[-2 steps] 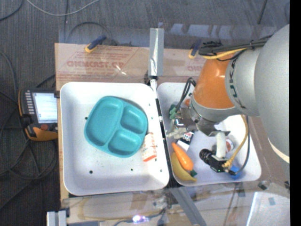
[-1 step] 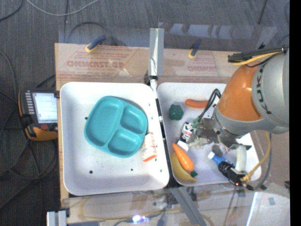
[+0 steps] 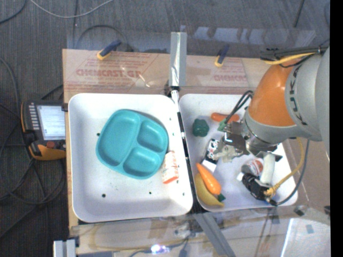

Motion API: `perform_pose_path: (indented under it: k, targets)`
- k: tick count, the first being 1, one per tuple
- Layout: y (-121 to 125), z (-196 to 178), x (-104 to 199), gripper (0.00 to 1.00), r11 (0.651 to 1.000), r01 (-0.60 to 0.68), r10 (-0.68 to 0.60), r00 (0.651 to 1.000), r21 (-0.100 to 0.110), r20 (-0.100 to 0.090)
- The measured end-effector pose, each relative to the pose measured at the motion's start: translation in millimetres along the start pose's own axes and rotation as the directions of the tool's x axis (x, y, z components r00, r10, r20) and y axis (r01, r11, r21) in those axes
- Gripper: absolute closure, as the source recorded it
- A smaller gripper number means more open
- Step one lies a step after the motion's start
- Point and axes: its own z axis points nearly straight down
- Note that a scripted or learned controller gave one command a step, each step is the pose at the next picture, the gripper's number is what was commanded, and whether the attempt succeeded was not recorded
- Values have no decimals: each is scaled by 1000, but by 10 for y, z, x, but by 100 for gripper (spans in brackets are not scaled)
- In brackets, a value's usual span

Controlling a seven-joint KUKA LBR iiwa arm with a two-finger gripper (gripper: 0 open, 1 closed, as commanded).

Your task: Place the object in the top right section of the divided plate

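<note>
The carrot (image 3: 209, 179) lies diagonally, tip toward lower right; the hand's (image 3: 231, 143) grip state is unclear.

Divided plate (image 3: 132, 143) – smooth teal plastic; bins (image 3: 86, 197) – glossy white plastic.

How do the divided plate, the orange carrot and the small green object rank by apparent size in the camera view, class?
Largest to smallest:
1. Divided plate, by far the largest, in the left bin.
2. Orange carrot, in the right bin.
3. Green object, a little smaller than the carrot, also in the right bin.
</note>
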Motion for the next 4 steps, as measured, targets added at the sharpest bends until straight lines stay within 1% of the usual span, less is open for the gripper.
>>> perform_pose_path:
  k: [1, 2, 3, 4]
  targets:
    - [14, 252, -450, 100, 993, 115, -115, 993, -1, 0]
    - [13, 252, -450, 0, 993, 115, -115, 993, -1, 0]
    - [14, 172, -445, 100, 993, 116, -116, 993, 2, 0]
    - [540, -487, -470, 100, 970, 244, -244, 970, -3, 1]
